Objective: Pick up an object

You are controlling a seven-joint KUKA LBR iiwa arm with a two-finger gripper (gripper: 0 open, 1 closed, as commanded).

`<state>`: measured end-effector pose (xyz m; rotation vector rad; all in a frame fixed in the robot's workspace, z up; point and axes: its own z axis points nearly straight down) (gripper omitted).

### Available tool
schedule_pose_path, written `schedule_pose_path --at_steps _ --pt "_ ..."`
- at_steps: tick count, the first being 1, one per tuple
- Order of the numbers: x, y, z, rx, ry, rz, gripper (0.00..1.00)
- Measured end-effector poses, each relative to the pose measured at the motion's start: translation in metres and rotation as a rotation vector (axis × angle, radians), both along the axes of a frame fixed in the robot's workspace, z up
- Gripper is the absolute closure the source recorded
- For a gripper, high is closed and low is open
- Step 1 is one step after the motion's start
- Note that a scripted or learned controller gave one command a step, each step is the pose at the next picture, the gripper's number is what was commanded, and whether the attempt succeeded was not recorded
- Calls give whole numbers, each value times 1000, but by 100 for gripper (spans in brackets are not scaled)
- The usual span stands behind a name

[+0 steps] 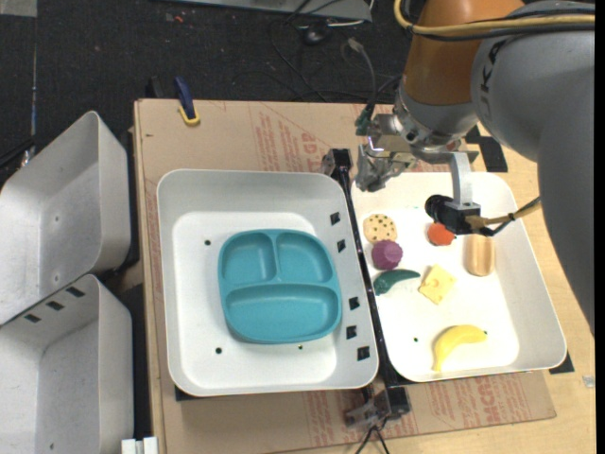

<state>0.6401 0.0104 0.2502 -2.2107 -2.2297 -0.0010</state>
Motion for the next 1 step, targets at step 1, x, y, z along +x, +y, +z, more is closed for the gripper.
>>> schedule_pose_path --at_steps 1 --pt "-13 49 -10 -1 1 -1 100"
